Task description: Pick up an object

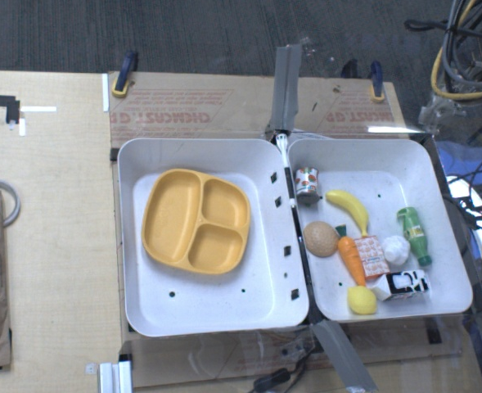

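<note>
Two bins: left bin (pixel 134 219) holds yellow tray (pixel 195 219); right bin (pixel 437 187) holds crowded toys.
Banana (pixel 349 209): beside can (pixel 307 182).
Cardboard (pixel 191 109): red writing, unreadable.

Two white bins sit on a pale tan worktop (pixel 52 219): the left bin (pixel 142 301) carries a mustard-yellow divided plate (pixel 196 219), the right bin (pixel 412 158) a yellow banana (pixel 350 209), orange carrot (pixel 353 259), yellow lemon (pixel 362 300) and brown egg-like ball (pixel 321 239). A green bottle (pixel 413 235) bears a pale label, the small can (pixel 307 183) a red and white one, and the carton (pixel 402 284) is black and white
</note>
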